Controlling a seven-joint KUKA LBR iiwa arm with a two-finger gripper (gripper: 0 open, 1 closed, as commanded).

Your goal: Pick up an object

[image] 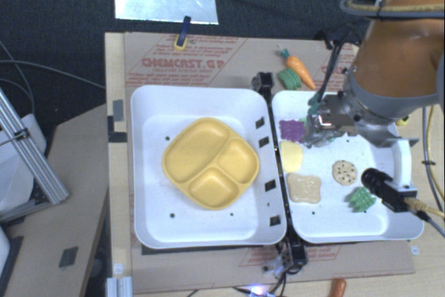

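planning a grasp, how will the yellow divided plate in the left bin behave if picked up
The yellow divided plate looks like moulded plastic, so probably stiff and light. Its smooth surface may slip in the gripper. It lies flat and wide, so tipping seems unlikely.

- arm (403, 45) comes in from the right, orange band up top, bent down over the right bin (396, 229)
- gripper (318, 127) sits low over that bin's upper-left corner

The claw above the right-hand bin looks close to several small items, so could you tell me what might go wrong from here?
1. The claw sits beside the purple toy grapes and pale yellow cheese piece; it may nudge either instead of gripping.
2. Both lie against the white bin's divider wall, leaving little room.
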